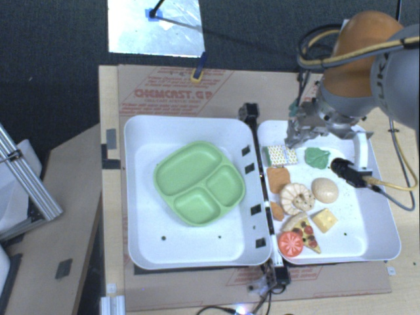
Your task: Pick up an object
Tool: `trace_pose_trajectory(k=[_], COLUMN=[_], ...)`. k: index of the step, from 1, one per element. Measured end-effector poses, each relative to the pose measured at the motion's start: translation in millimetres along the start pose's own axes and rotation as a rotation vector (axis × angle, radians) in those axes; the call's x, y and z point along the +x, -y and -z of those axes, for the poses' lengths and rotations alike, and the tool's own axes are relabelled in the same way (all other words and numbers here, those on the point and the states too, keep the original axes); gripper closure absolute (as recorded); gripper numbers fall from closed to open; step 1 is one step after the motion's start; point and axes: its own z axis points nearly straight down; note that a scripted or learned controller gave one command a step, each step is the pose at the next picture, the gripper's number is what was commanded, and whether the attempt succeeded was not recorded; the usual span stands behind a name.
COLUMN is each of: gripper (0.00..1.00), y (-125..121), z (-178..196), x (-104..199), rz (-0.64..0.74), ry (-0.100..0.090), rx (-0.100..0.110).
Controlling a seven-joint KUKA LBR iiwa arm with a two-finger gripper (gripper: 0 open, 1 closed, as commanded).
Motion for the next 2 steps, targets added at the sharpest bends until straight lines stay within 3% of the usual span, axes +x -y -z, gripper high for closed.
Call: trace_pose_trajectory(k=[2], gripper=[1.0], y=[42.2], z=[-6.0], x=[111.4], rz=[0.002], ry=[-0.002], rx=[0.002])
